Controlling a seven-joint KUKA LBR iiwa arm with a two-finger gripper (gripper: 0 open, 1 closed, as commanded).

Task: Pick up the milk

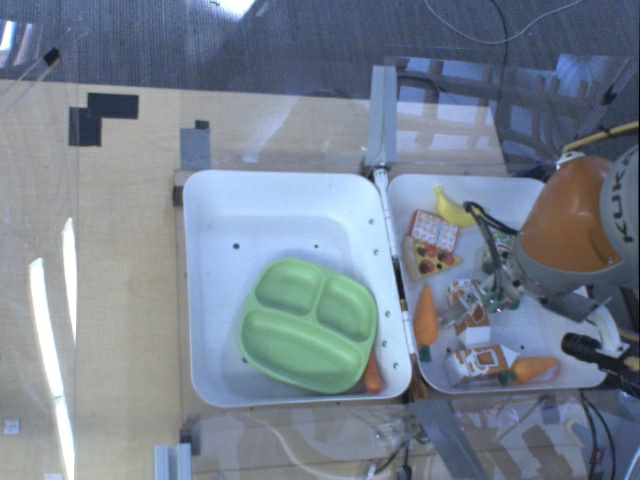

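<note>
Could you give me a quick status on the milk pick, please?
Gripper low in right bin, fingers unreadable. Milk carton lying near front wall, not held. Carrot touching it.

Tabletop (pixel 120 298): pale wood-grain surface, smooth, with soft glare streaks. Left bin (pixel 215 228) and right bin (pixel 560 343): white plastic, smooth, faintly glossy. Divided plate (pixel 308 325): green plastic, smooth, satin sheen. Milk (pixel 480 361): small carton with a printed, paper-like surface. Carrot (pixel 425 315) and banana (pixel 455 209): smooth moulded plastic toys, orange and yellow. Arm band (pixel 565 218): glossy orange casing. Bracket (pixel 382 118) between the bins: grey matt metal. Floor (pixel 300 18): dark ribbed matting.
</note>
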